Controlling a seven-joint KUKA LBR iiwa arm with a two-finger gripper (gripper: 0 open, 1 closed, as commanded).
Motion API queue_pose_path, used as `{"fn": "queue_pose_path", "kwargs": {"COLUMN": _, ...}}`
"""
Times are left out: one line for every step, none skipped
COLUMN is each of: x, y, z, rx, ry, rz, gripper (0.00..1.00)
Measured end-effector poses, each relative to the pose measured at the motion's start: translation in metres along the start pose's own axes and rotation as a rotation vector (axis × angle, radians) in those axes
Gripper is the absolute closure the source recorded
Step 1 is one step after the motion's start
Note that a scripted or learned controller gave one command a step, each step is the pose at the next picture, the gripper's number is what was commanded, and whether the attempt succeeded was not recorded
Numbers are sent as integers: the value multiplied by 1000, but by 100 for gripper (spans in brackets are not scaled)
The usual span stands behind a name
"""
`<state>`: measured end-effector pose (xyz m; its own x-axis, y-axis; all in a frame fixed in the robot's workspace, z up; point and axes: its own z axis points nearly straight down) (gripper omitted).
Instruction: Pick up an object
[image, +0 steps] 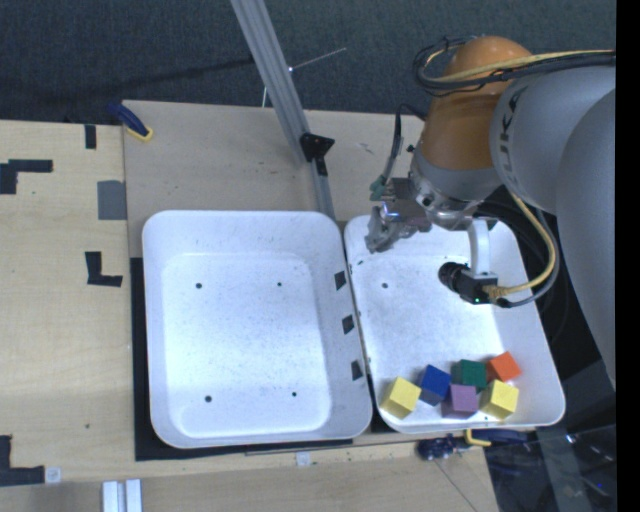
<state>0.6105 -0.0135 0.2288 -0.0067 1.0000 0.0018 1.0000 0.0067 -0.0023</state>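
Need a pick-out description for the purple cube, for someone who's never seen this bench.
Start at the right-hand white bin, the one under the arm, and look to its near edge, where six small cubes cluster. The purple cube sits in the front row, between a yellow cube on the left and another yellow cube on the right. It is the only purple one.

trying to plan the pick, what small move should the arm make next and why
Probably carry the gripper toward the near end of the right bin. It sits at that bin's far left corner with nothing seen between its fingers, while the blocks, among them a yellow block and a blue block, cluster at the near edge. The yellow one at the cluster's left looks easiest to reach.
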Motion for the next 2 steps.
{"fn": "queue_pose_path", "kwargs": {"x": 49, "y": -9, "z": -9, "rx": -1, "ry": 0, "rz": -1, "gripper": 100}}
{"fn": "queue_pose_path", "kwargs": {"x": 105, "y": -8, "z": -10, "rx": -1, "ry": 0, "rz": -2, "gripper": 100}}
